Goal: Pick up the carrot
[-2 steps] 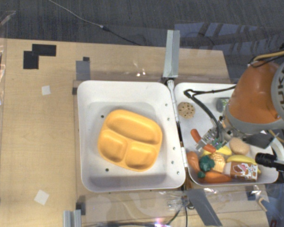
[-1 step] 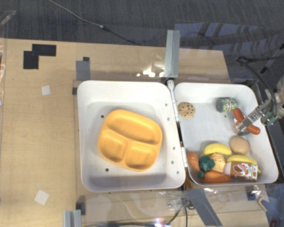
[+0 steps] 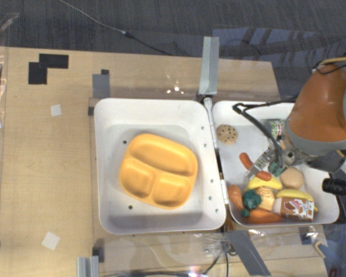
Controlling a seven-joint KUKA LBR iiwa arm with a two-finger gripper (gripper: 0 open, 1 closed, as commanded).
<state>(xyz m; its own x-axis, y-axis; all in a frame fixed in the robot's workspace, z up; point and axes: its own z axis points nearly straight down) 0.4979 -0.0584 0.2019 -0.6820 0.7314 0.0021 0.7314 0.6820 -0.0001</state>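
The carrot (image 3: 266,216) lies along the front edge of the right bin (image 3: 230,117). Its body is orange, and its dark green top (image 3: 251,201) points left and up. It sits partly under a pile of toy food. My gripper (image 3: 264,161) hangs over the middle of the right bin, below the arm's orange band (image 3: 320,111). It is above and slightly behind the carrot, close to a small red-orange sausage-like piece (image 3: 245,160). Nothing shows in its grasp.
The right bin also holds a cookie (image 3: 226,133), a beige round piece (image 3: 292,179), a banana (image 3: 295,194), a corn cob (image 3: 267,198), a red-and-white carton (image 3: 297,209) and an orange piece (image 3: 235,196). In the left bin (image 3: 104,154) lies a yellow divided plate (image 3: 158,169).
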